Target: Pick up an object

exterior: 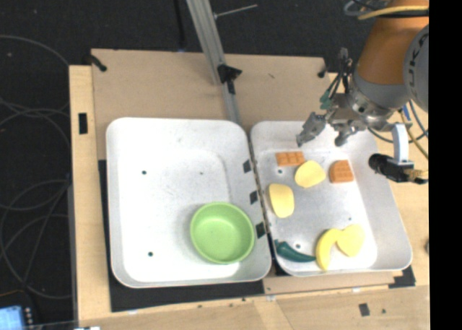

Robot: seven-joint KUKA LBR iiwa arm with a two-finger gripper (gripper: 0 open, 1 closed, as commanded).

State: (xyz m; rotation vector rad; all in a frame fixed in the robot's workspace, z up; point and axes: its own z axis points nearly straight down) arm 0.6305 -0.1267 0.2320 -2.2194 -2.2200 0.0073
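My gripper [326, 133] hangs above the back edge of the right bin [382, 231], its two fingers spread apart with nothing between them. Just in front of it lie an orange waffle piece [289, 158], a yellow chunk [310, 174] and an orange block [341, 171]. Further forward rest another yellow piece [281, 200], a yellow banana-like item [327, 248] beside a pale yellow piece [351, 239], and a dark green object [292, 252] at the front-left corner. A green bowl [222, 232] sits in the left bin [159, 177].
A metal pole [209, 40] slants down from the top to the gap between the bins. The grey-and-orange arm [386, 54] fills the upper right. A black cable clip [388, 166] hangs by the right bin's rim.
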